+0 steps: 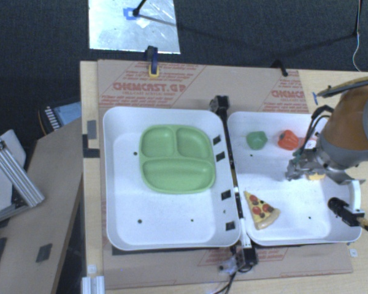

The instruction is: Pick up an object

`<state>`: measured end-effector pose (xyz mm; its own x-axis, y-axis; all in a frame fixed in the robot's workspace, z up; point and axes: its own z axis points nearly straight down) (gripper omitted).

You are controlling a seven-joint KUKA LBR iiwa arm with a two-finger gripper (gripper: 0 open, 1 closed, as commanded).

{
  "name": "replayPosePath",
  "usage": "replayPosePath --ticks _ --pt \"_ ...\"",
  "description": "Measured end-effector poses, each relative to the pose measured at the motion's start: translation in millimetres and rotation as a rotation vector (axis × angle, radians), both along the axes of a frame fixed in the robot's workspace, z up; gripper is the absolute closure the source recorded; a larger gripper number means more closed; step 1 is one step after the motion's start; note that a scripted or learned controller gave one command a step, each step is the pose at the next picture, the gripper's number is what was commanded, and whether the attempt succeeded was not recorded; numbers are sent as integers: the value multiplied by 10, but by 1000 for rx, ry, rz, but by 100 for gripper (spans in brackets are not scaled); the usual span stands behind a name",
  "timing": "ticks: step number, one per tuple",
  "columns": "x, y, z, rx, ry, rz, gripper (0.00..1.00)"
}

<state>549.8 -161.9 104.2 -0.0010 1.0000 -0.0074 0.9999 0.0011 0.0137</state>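
Note:
In the right bin [294, 228], a small green object [256, 140] lies near the back, with a red-orange object [287, 139] just to its right. A toy pizza slice [261, 210] rests near the bin's front left. My gripper [299, 169] is low over the middle right of this bin, in front of the red-orange object and apart from it. A small yellowish thing [316, 176] peeks out right beside the gripper; I cannot tell whether it is touched or held.
The left bin [122, 225] holds a green divided plate [175, 158]. A black divider with clips [228, 164] runs between the bins. The arm's orange band [349, 118] hangs over the right bin's right side.

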Motion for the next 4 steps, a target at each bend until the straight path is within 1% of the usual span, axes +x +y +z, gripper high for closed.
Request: replayPosePath --ticks 1,2,3,4 --pt "78 -89 514 5 7 2 100" --pt "87 -55 1151 5 5 3 100" --pt "23 -100 1641 5 6 3 100" --pt "-105 501 1565 9 13 8 100"
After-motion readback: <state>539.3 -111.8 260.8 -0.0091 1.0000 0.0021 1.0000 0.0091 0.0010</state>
